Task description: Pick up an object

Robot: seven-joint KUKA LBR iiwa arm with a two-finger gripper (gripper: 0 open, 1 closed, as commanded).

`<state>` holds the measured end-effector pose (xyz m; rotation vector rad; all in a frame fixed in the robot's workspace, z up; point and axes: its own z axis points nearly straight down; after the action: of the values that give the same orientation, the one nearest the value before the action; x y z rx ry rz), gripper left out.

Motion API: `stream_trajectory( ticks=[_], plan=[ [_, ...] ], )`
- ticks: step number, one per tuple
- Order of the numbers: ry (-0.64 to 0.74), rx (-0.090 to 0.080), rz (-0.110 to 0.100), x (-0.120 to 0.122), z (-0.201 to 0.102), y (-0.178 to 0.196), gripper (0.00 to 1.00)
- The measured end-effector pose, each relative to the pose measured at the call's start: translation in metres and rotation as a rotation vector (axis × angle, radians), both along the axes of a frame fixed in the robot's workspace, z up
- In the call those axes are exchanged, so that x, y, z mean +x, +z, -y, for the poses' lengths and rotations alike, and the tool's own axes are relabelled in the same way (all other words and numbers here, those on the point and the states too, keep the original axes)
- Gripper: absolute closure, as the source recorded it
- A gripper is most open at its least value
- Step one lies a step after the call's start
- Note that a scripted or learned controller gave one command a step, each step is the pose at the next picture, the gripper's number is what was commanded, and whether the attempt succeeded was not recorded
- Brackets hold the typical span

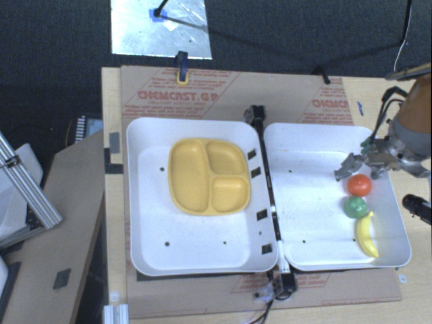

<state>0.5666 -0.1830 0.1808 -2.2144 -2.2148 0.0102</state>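
**Pincer above the red ball in the right bin**

A dark carpeted floor surrounds a pale wooden counter (115,201), whose top is covered by a brown cardboard sheet (223,90) printed with red lettering. Behind it lies a shiny square of metal foil (160,17) with a scrap of blue tape. Two shallow white plastic bins sit side by side, touching along a black hinge strip. The left bin (145,248) holds a smooth yellow plastic plate (208,176) with three compartments and rounded corners, lying flat near the bin's middle.

The right bin (304,248) carries three toy fruits in a short line near its right wall: a glossy round red ball like a tomato (359,185), a small green rounded fruit (356,207) just below and touching it, and a curved yellow plastic banana (366,235) just beside the green one.

The grey metal pincer (361,165) reaches in from the right, just above the red ball. Its fingers appear spread, pinching nothing.
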Motion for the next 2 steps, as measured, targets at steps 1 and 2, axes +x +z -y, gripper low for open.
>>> stream_trajectory(
  ticks=[1, 2],
  plan=[
    [0.003, -0.003, 0.012, 0.003, 0.000, 0.007, 0.00],
    [0.004, -0.002, 0.010, 0.013, 0.001, -0.042, 0.00]
  ],
)
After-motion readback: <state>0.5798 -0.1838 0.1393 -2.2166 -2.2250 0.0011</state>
